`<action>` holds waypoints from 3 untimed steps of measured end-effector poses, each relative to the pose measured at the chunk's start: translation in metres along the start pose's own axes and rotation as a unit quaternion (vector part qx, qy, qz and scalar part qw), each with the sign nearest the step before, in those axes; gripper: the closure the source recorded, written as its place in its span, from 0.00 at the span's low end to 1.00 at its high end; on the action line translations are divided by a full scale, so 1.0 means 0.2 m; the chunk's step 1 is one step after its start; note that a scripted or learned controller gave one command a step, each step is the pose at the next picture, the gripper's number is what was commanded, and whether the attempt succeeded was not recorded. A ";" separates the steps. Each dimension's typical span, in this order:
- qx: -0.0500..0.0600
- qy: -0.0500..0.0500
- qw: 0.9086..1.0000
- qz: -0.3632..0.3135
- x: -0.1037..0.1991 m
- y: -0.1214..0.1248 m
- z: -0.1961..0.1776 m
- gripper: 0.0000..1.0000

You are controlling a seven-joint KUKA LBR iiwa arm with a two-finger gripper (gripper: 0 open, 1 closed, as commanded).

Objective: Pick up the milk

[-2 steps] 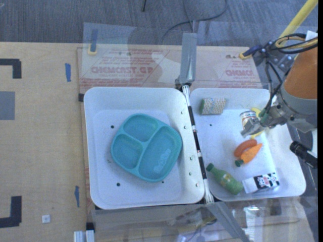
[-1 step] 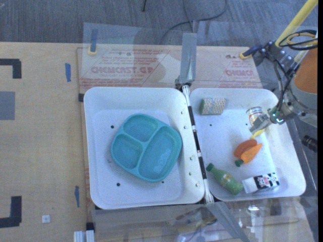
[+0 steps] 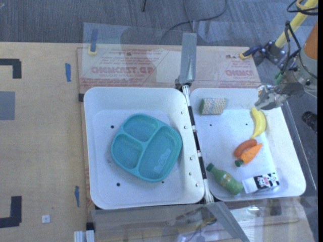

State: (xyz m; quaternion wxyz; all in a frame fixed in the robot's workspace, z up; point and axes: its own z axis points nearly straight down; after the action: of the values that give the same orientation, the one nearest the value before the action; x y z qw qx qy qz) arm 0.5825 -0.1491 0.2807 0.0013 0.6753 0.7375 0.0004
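The milk [image 3: 261, 182] lies at the right bin's [image 3: 299, 178] near edge, well apart from the claw [image 3: 269, 98], beside a green bottle [image 3: 225, 179]. Nearer the claw lie a carrot [image 3: 248, 152] and banana [image 3: 258, 122]. The claw hangs at the far rim; whether it is wide or narrow, I cannot tell.

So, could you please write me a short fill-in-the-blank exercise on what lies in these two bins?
1. The teal divided plate lies in the ____ bin.
2. The milk carton lies beside the ____ bottle.
3. The banana lies closest to the ____.
4. The carrot lies between the banana and the ____.

Missing words: left; green; tool; milk carton
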 end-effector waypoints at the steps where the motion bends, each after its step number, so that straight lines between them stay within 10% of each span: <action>1: 0.000 0.000 1.000 0.000 0.00 0.00 0.00 0.00; 2: 0.001 0.001 0.998 -0.066 0.25 -0.14 0.73 0.00; 3: 0.000 0.000 0.999 -0.037 0.00 0.17 0.87 0.00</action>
State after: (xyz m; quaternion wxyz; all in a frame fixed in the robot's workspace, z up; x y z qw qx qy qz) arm 0.6172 -0.1456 0.1073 0.0009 0.6475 0.7621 0.0004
